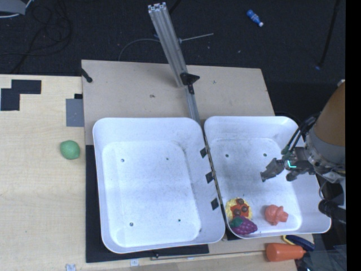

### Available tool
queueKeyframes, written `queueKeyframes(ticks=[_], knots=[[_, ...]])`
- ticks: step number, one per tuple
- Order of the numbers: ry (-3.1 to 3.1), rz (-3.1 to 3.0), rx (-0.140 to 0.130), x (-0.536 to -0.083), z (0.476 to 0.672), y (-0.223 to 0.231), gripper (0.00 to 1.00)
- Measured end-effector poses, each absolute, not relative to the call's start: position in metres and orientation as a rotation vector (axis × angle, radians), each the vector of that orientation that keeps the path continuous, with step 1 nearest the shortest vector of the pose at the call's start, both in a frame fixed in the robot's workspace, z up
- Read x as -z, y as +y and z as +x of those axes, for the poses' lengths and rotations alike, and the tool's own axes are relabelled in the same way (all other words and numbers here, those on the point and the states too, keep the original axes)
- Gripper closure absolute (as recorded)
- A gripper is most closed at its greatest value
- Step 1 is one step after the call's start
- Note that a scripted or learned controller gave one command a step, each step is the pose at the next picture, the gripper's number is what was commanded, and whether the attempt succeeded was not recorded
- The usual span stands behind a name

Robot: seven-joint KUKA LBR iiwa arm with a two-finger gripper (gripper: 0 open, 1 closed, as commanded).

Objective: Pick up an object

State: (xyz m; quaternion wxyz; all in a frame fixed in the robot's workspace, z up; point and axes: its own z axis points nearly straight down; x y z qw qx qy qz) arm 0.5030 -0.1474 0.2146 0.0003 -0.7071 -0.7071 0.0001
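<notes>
In the right bin (248, 134), a small orange-pink toy (275, 214) lies near the front right corner. A yellow, red and purple cluster of toys (241, 216) rests against the front left wall of that bin. My gripper (277, 171) hangs over the right half of the right bin, above and behind the orange-pink toy, fingers pointing left. Nothing shows between its fingers.
The left bin (113, 134) lies beside the right one, with black clips along the shared wall. A green ball (70, 149) sits on the bench to the far left. An orange object (285, 251) lies outside the right bin's front edge. A metal rail (171, 43) slants behind the bins.
</notes>
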Motion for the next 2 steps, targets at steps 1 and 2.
queueKeyframes(ticks=[1,2], knots=[[-2.221,-2.221,-0.001,-0.215,0.503,-0.147,0.0],[-2.22,-2.218,-0.004,-0.166,0.511,-0.15,0.0]])
